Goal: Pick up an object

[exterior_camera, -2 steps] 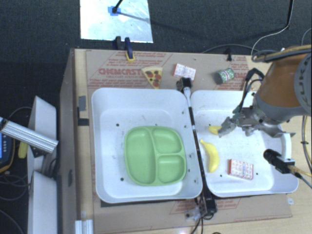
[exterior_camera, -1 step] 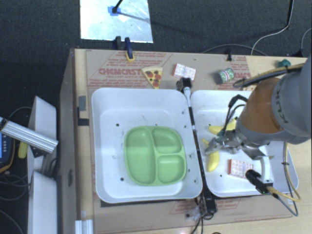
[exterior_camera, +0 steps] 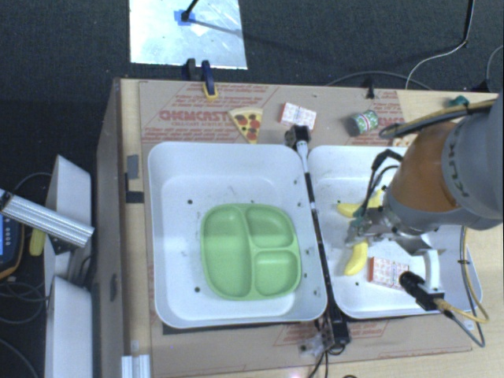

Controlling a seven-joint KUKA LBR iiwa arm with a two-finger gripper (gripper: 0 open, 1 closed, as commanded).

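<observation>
In the right bin (exterior_camera: 346, 168) lie a yellow banana (exterior_camera: 356, 258), a second yellow piece (exterior_camera: 350, 209) higher up, and a small white card with red print (exterior_camera: 386, 271). My gripper (exterior_camera: 367, 228) hangs over the right bin between the two yellow pieces, just above the banana. The wrist hides the fingertips. Nothing is visibly lifted.
The left bin (exterior_camera: 169, 172) holds a green divided plate (exterior_camera: 250, 250). On the cardboard behind the bins lie a pizza-slice toy (exterior_camera: 247, 123), a white-red packet (exterior_camera: 298, 115) and a small green can (exterior_camera: 365, 121). Cables run along the divider between the bins.
</observation>
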